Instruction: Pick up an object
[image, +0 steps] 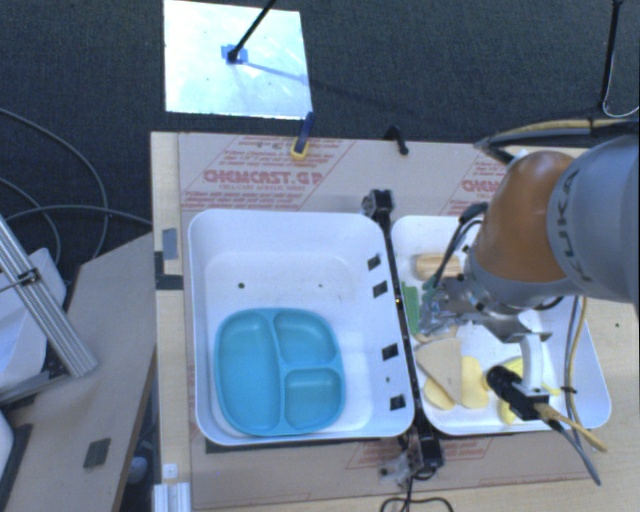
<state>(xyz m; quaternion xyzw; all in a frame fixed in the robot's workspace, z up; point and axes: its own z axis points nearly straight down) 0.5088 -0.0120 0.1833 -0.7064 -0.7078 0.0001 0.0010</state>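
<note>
From the overhead camera view, the grey arm with its orange band (525, 225) reaches in from the right over the right-hand shallow white bin (590, 390), its gripper (440, 312) low near that bin's left wall; whether it is spread or closed cannot be told. A pale yellow wedge-shaped piece (445, 372) lies in the bin just below the gripper, its long axis running up-down in view, its narrow end towards the near rim. A tan rod-like piece (432, 265) lies crosswise farther back. The left-hand white bin (290, 240) holds a light blue three-compartment plastic plate (278, 370).

Divided plate (278, 370) in left bin (215, 240)
</note>
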